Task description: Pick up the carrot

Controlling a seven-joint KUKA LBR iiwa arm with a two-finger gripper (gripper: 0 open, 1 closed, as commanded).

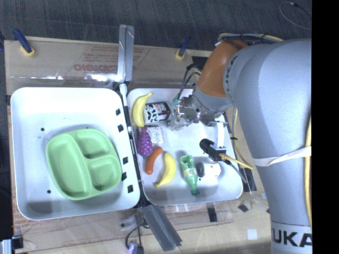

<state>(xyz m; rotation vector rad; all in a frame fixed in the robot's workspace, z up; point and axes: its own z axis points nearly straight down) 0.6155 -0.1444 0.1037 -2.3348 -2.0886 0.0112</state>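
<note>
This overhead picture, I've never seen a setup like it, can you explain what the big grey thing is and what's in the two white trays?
The big grey thing is a robot arm reaching in from the right, filmed by one fixed camera looking down from above. Its hand hangs over the right bin. That bin holds toy food: an orange carrot, which it is meant to pick up, two bananas, purple grapes, a small carton and a green bottle. The left bin holds a green divided plate. I cannot tell whether the hand grips anything.
</note>
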